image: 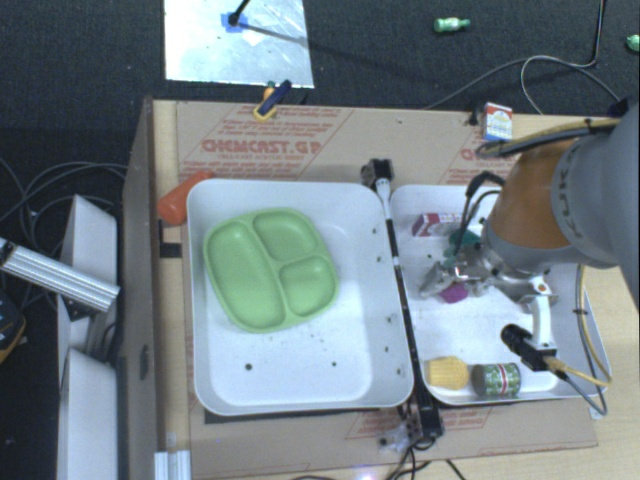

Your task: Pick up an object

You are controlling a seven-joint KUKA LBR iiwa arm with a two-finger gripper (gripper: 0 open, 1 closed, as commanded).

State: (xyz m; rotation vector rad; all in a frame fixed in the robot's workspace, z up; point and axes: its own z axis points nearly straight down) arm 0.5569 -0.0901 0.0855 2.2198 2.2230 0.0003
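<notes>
Purple object (455, 292) lies in the right bin (430, 323), touching the pincer (447, 276) tips from below. Whether the pincer is released or clenched cannot be told. A yellow sponge (448, 372) and small can (496, 378) sit well below it.

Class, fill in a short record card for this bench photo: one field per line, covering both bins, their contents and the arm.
left bin: holds a green divided plate
right bin: holds a purple object, a yellow object, a green can on its side, a small packet
arm: reaches over the right bin
claw: low, beside the purple object; grasp not discernible
bench: small box at far edge
</notes>
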